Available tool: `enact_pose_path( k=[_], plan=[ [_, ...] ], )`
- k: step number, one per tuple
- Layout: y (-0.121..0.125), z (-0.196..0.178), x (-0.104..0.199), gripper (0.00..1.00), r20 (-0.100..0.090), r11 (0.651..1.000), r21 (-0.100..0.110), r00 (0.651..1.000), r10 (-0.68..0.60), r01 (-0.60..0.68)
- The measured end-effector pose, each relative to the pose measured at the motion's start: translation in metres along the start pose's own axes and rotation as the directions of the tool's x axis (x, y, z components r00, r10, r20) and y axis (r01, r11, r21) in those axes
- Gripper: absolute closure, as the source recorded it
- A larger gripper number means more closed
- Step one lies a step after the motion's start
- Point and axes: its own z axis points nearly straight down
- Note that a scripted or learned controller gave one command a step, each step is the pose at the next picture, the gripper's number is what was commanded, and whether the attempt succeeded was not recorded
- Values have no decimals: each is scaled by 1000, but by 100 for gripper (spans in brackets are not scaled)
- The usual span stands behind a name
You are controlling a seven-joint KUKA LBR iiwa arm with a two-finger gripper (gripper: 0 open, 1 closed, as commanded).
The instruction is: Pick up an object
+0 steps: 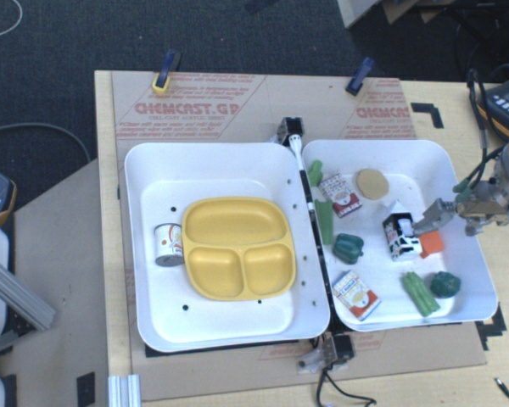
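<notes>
the jaws (431, 219) hover in the right bin (471, 291), and whether they're clenched i cannot tell. the orange block (432, 242) lies just below them, nearest pick.

A yellow divided tray (237, 248) lies in the left bin (144, 172) beside a small can (167, 245).

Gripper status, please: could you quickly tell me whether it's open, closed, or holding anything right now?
Gripper: over the right bin, beside a black-and-white toy and an orange block; open or closed cannot be told.
</notes>
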Motion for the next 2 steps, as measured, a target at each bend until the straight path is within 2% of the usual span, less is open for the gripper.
enact_pose_path(
  k=[1,2],
  plan=[
    [2,-4,0,0,2,1000,-9,1000,-3,3],
    [-5,57,2,0,-1,1000,-2,1000,-3,3]
  ],
)
